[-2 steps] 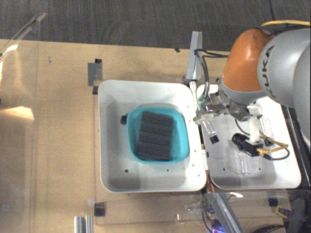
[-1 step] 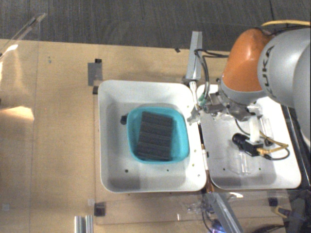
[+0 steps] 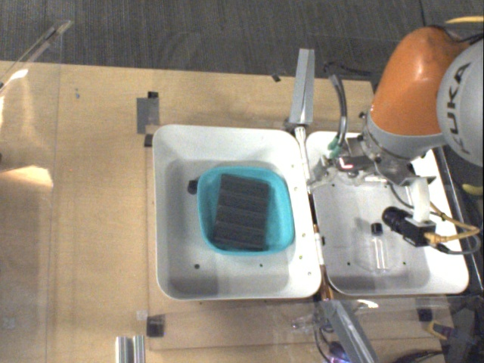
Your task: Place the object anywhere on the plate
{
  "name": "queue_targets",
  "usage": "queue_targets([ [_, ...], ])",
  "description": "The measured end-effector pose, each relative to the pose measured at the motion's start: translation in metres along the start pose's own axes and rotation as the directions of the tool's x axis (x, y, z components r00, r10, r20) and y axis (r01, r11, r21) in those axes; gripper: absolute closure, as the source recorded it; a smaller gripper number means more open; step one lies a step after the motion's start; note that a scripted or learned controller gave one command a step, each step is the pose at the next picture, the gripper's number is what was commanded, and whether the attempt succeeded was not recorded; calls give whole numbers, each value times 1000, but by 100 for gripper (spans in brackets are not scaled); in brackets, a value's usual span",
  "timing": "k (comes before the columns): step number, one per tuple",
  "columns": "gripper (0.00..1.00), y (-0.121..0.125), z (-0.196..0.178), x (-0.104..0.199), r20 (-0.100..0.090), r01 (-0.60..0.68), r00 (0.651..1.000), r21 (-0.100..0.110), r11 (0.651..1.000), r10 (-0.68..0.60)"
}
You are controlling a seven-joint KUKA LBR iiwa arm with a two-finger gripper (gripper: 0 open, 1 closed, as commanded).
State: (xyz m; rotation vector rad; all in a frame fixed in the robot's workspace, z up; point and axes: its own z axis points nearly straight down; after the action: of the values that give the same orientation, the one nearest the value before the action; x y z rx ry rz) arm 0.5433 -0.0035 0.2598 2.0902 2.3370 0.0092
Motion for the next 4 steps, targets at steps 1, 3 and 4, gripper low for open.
queue_targets([
  [1,0,-30,-32,-45,2,-51,999,-2,999,51],
  [3,0,-41,-178,-149,4,-317,948,-5,948,317],
  [4,0,-74,-177,-186,6,-433,901,-4,901,433],
])
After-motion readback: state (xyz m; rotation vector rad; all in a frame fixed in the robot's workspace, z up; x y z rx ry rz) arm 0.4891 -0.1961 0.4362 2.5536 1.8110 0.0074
